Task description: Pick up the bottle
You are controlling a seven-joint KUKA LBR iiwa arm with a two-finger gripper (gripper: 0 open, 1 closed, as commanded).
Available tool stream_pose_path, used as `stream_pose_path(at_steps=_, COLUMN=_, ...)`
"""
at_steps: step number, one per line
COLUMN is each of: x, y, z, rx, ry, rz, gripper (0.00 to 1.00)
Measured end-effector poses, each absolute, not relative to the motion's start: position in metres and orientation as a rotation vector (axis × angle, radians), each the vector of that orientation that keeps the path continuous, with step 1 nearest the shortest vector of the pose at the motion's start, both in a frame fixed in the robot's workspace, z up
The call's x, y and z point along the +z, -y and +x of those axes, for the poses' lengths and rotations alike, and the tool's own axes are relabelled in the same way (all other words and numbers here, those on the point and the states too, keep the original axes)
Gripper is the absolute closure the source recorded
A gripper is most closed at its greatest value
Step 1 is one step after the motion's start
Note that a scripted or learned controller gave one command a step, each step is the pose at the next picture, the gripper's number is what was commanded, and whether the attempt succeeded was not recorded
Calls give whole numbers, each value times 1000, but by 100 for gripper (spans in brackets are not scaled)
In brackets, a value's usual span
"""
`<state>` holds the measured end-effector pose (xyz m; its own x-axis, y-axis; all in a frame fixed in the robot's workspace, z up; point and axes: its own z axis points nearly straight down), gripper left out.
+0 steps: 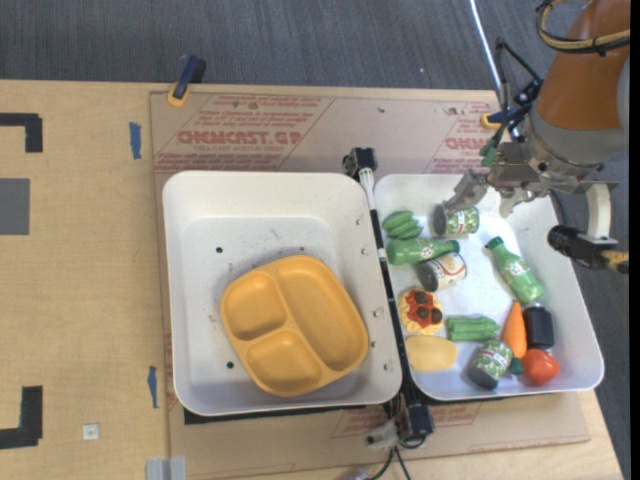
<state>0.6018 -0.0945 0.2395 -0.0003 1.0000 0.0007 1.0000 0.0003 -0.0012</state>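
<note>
Arm [583, 68]: grey with orange band, reaching in from the right, over the right bin's far end.
Gripper [487, 190]: above the right bin's upper part, fingers spread apart, nothing between them; one finger just beside the can.
Bottle [515, 270]: green with white label, lying tilted on the right bin's floor, cap toward the far end, well clear of the fingers.
Second bottle [424, 252]: green, lying on its side near the bin's left wall, just below the pods.
Can [457, 219]: small, green and white, tipped on its side at the gripper's left finger.
Pods [402, 224]: green, near the far left corner.
Right bin [591, 360]: white; also holding a carrot [514, 330], a tomato [540, 367], a black item [538, 325], a second can [489, 362], a yellow wedge [430, 353] and a round yellow piece with dark spots [421, 309].
Left bin [190, 268]: white, holding a yellow divided plate [292, 323], tilted slightly.
Bench [80, 268]: brown board with blue tape marks.
</note>
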Motion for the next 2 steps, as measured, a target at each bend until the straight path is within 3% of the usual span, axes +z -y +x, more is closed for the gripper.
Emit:
stream_pose_path(at_steps=1, x=220, y=169, z=519, rx=3, ry=2199, rz=-2241, gripper=0)
stream_pose_path(at_steps=2, x=111, y=185, z=535, rx=-2, ry=2243, rz=-2203, gripper=0)
